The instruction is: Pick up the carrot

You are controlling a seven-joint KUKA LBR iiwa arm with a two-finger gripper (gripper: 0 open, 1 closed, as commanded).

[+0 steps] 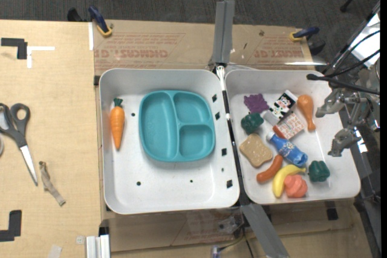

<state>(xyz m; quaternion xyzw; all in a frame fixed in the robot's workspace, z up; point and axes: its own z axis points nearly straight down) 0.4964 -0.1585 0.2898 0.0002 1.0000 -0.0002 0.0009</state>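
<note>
The carrot lies in the left bin, close against its left wall, leafy green top pointing away toward the back and the orange tip toward the front. Just beside it, to its right, a teal divided plate takes up the middle of that bin; the two are near but apart, and nothing lies on top of the carrot. The right bin is crowded: a purple bunch of grapes, a dark green piece, a slice of toast, a small black-and-white carton, a pinkish packet, a drumstick, a blue bottle, a sausage, a banana, a pink round piece and another green piece. The print on the carton and packet is too small to read. The arm's jaws hang over the right edge of the right bin, well apart from the carrot, with the whole of that bin and the plate between; how far they stand open I cannot tell, and I see nothing in them. Cardboard behind the bins carries red lettering, upside down and not legible. Out on the worktop to the left lie scissors.
</note>
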